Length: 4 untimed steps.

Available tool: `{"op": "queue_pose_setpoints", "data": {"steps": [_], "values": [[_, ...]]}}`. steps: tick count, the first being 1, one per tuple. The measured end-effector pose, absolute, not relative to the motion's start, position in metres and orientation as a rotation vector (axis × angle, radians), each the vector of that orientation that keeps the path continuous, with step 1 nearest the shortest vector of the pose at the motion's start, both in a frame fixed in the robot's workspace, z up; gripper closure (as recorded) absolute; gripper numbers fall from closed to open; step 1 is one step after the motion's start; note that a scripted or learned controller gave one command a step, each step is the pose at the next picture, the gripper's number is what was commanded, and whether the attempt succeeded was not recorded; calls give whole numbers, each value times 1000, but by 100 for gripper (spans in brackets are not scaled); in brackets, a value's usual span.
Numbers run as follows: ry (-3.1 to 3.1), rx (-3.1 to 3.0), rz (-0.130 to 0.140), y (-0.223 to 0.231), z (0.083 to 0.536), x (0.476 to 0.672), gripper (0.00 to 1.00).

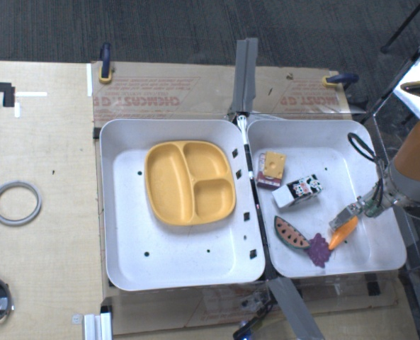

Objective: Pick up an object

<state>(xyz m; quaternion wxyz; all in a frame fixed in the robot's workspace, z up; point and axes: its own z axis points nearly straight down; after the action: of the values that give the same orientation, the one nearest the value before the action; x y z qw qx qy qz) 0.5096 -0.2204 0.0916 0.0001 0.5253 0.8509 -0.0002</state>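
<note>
Metal-grey, the end effector (353,214) reaches into the right bin (337,137) from the right, its tip at the stubby orange carrot (342,231); whether it grips it I cannot tell. Nearby lie a purple grape bunch (318,248), a watermelon slice (290,231), a boxy milk carton (299,190) and a small box (272,169); the left bin (125,190) holds a smooth yellow divided plate (190,182); both glossy white bins sit on a pale wooden bench (40,140) beside dark carpet (195,13).

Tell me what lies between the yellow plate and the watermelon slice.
In the camera view, the bins' meeting walls lie between the yellow plate and the watermelon slice.
</note>
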Motion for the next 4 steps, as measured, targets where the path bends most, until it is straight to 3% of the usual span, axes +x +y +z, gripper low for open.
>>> {"op": "queue_pose_setpoints", "data": {"steps": [1,2,3,4], "values": [[2674,1646,-2,-220,101,511,100],[2502,1896,-3,-176,325,539,100],[2637,1707,-3,-193,150,652,100],[2709,1584,-2,-208,168,654,100]]}}
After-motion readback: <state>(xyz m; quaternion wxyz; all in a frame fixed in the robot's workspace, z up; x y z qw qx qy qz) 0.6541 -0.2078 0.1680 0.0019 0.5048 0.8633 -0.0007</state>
